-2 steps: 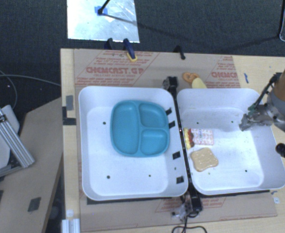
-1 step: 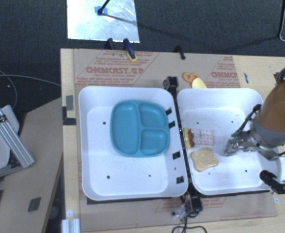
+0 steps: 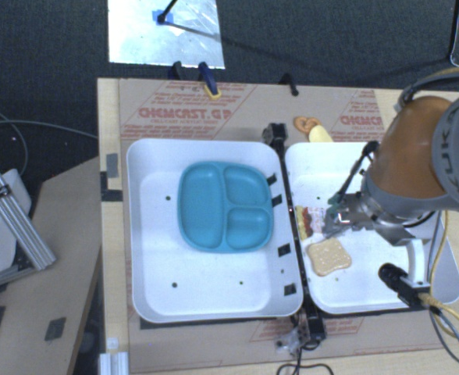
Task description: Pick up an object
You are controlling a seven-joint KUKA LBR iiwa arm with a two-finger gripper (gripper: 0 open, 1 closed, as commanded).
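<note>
My arm [image 3: 417,158] shows as a broad, rounded orange-brown band with a grey shell beside it bearing dark letters, part of the maker's name. Below the band the wrist narrows to grey metal, and the hand [image 3: 340,217] is a small cluster of silver and dark parts. A thin black cable runs along the band toward the hand. A black cylindrical fitting [image 3: 397,281] juts out beneath the wrist.
</note>
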